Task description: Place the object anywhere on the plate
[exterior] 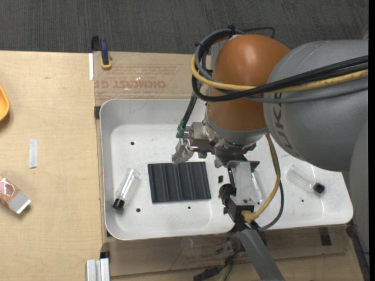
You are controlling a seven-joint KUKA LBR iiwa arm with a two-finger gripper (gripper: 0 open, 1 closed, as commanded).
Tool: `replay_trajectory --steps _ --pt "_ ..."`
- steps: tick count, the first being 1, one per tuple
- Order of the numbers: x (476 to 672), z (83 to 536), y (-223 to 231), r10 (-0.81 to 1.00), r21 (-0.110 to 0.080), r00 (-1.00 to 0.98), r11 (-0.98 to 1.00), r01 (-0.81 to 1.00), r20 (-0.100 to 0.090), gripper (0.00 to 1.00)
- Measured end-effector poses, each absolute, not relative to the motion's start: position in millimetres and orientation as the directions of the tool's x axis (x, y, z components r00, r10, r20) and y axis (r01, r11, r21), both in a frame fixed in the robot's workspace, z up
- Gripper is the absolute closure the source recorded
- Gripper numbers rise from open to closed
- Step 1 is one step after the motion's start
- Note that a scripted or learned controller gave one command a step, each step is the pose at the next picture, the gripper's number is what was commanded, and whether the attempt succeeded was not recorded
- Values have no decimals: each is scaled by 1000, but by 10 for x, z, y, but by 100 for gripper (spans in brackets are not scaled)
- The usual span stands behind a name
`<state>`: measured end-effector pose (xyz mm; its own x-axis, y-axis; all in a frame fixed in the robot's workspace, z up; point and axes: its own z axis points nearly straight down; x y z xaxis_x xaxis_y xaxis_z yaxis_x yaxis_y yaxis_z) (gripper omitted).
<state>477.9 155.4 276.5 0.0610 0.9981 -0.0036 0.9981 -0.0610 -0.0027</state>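
Below, the claw [186,151] hangs over the ribbed black plate's [179,181] far edge, its grip state unreadable.

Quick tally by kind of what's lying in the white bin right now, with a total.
Clear tubes with a black cap: 2, one by the bin's left wall, one at the right under the arm.
Dark ribbed plates: 1, in the middle.
Total: 3.
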Motion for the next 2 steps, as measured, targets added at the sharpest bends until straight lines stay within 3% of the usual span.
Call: replay_trajectory --steps 1,2 --pt "4783 2838 1544 998 -6 61 -61 998 -8 100" --pt "4777 2969 2153 998 -3 -70 70 998 -4 100"
